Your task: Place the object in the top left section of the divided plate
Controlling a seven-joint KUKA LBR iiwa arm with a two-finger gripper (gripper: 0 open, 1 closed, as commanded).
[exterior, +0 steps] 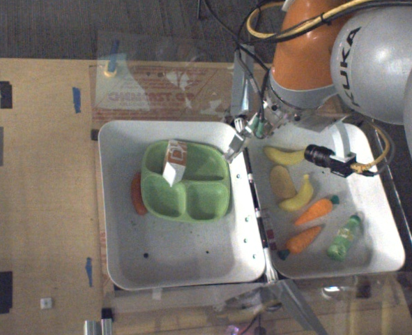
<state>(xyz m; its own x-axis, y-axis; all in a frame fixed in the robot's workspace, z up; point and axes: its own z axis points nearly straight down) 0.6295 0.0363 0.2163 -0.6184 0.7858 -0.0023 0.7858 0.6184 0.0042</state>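
- White and orange-brown in colour, a small cardboard carton (172,162) stood tilted in the green plastic divided plate (186,181), leaning over the top left section and touching the ridge between the sections.
- Its white face was turned toward the camera; the printed orange-brown panel sat at its upper end.
- That plate lay in the left shallow white bin (180,202), with an orange elongated object (138,193) lying against the plate's left rim.
- At the plate's upper right corner the two-finger gripper (238,142) was positioned; whether its fingers were apart or together could not be told, and nothing was seen between them.
- Well apart from the gripper, the carton was untouched by it.
- Two yellow toy bananas (284,155), a tan oval piece (283,182), two orange toy carrots (314,211) and a green bottle (344,238) lay in the right white bin (387,243).
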